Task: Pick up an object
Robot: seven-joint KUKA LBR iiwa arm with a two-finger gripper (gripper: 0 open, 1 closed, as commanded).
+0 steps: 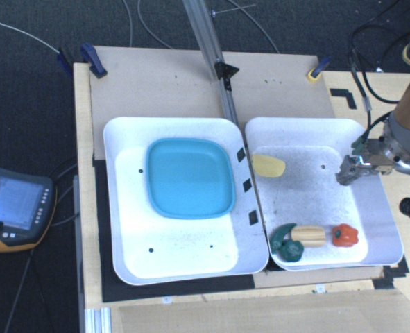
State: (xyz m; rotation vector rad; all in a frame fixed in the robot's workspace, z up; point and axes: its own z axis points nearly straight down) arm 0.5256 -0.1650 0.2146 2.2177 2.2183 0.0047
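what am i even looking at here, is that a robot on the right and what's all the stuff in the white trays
Yes. This is one picture from a camera fixed above a workbench, looking down at a slant. On the right, the grey shape is a robot arm reaching in; at its tip is a gripper, a two-finger claw, hanging over the right bin. Nothing can be seen between its fingers, and whether they are open or shut is too small to tell.

The two shallow white trays are bins. The left bin holds a blue square plate. The right bin holds a yellow object near its left wall, and along its near edge a dark green object, a tan block and a red object.

The screen device on the far left looks like the arm's handheld controller.
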